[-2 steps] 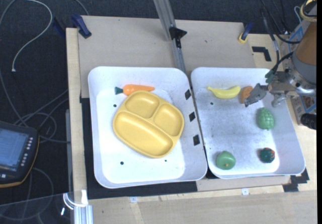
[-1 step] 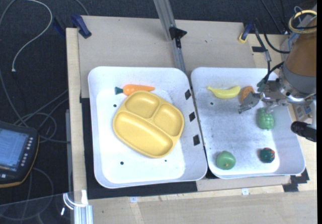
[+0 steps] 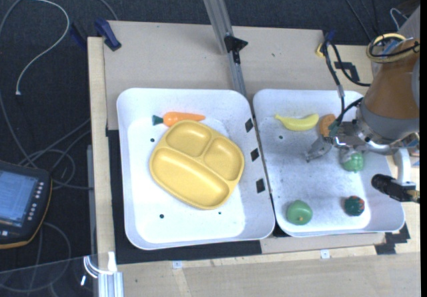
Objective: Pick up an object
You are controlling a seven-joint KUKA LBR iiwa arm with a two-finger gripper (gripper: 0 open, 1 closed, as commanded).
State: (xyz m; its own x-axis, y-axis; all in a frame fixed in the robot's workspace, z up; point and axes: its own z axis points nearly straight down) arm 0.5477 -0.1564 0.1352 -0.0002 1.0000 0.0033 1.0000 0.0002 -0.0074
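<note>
Nearest the camera ran the front edge of a pale wooden bench (image 3: 200, 275), a square board set over a dark blue carpet (image 3: 47, 49) where loose white cables (image 3: 40, 29) looped on the left. A handheld control tablet (image 3: 20, 202) with a lit screen lay on the floor at the left edge; its text was too small to read. A slanted metal pole (image 3: 217, 9) rose from the bench's far side, and blue clamps (image 3: 107, 34) gripped the far corners.

Two shallow white bins sat side by side on the board. The left bin (image 3: 133, 222) held a yellow divided plate (image 3: 197, 163) with three compartments, and a toy carrot (image 3: 180, 117) lay just beyond the plate, near the bin's far wall.

The right bin (image 3: 293, 175) held a toy banana (image 3: 298, 121) near its far wall, a green apple (image 3: 299, 211) by its near wall, and a small red-and-green fruit (image 3: 353, 205) near the near right corner. A pale green fruit (image 3: 352, 161) lay right beside the arm's wrist.

The grey arm (image 3: 393, 89) with its orange band reached in from the right, and its gripper (image 3: 319, 149) hung low over the middle of the right bin, fingers spread apart and released, with nothing between them. An orange object (image 3: 326, 124) showed just behind the gripper, partly hidden.

No brand names or readable writing showed anywhere.
</note>
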